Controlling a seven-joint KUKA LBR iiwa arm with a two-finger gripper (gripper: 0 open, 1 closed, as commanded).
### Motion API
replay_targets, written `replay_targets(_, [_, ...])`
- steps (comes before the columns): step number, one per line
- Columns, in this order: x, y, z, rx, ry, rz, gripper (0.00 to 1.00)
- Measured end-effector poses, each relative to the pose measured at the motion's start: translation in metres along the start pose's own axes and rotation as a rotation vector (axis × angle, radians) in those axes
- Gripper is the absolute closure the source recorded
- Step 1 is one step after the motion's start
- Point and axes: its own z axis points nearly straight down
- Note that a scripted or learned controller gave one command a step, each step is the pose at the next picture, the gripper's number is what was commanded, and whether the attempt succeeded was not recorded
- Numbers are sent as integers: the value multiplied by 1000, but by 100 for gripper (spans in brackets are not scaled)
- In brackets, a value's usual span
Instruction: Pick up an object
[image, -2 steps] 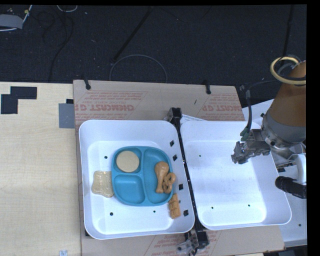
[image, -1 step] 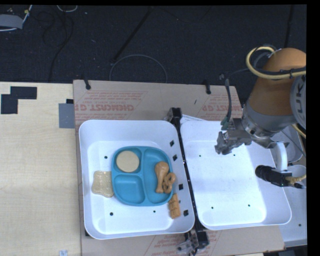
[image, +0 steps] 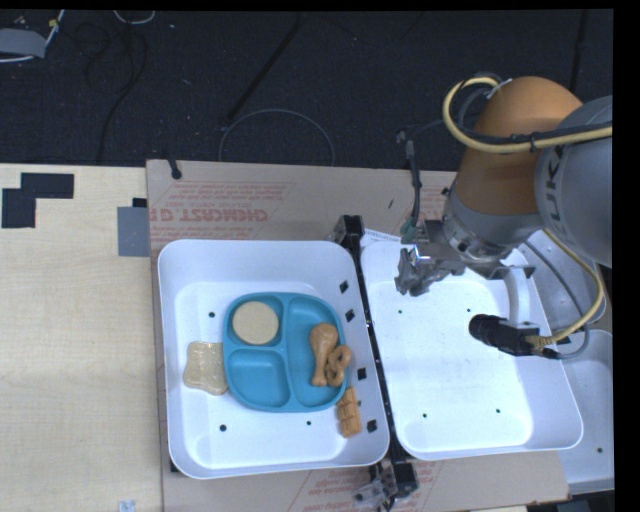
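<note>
A blue divided tray (image: 268, 385) is seen lying flat in the left bin. A round tan disc (image: 254, 322) is set in its upper-left compartment. A tan, bone-like piece (image: 324, 350) is laid in the right compartment, a pretzel-shaped piece (image: 340, 362) touching it. A pale toast-like slice (image: 205, 367) is laid just beside the tray's left edge. A small ridged tan piece (image: 348, 412) is found at the tray's lower-right corner.
</note>
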Motion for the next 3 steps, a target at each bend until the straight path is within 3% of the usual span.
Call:
replay_targets(1, [49,21,22,2,-1,1,100])
replay_targets(2, [96,43,17,0,0,1,100])
replay_targets(3, [95,42,17,2,-3,2,0])
